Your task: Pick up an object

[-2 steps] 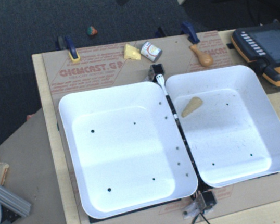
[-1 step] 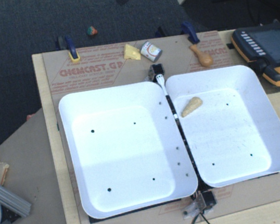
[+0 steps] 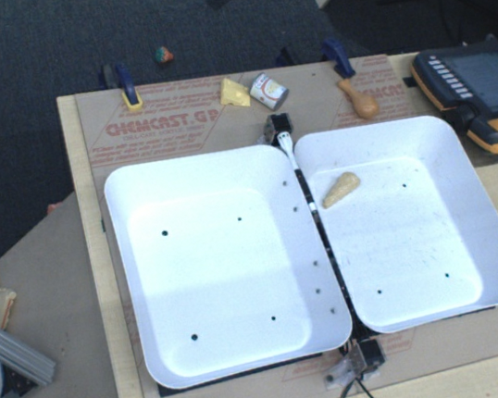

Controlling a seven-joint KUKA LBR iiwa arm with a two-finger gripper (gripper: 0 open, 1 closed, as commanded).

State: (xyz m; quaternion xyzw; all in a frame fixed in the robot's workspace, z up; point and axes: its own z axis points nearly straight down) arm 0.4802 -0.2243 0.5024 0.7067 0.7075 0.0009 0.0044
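A small tan, elongated object point(image 3: 340, 188) lies in the right white bin point(image 3: 475, 204), near its far left corner and close to the divide between the bins. The left white bin point(image 3: 137, 258) sits beside it.
On the brown board behind the bins lie a yellow wedge point(image 3: 234, 93), a small white box point(image 3: 268, 91) and a wooden-handled tool point(image 3: 359, 99). Blue clamps point(image 3: 126, 81) hold the board's far edge. A black and orange pendant point(image 3: 478, 91) rests at the right. Cables point(image 3: 358, 382) run at the front.
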